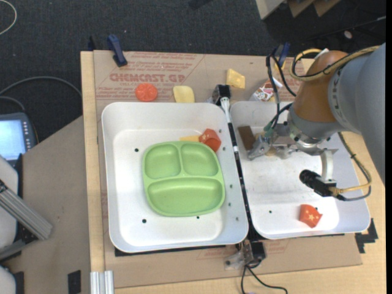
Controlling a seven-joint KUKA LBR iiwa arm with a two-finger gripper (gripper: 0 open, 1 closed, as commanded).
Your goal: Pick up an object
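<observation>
My gripper is low over the far left part of the right bin, just right of a brown block that lies against the bin's left wall. A red-orange object rests near the front right of that bin. In the left bin a green divided plate lies in the middle. A red piece and a thin yellow piece sit at the plate's far right edge.
On the cardboard behind the bins lie an orange disc, a pale yellow item, a yellow wedge, a small red-and-white item and a blue clamp. The arm's grey body and cables cover the right bin's far right.
</observation>
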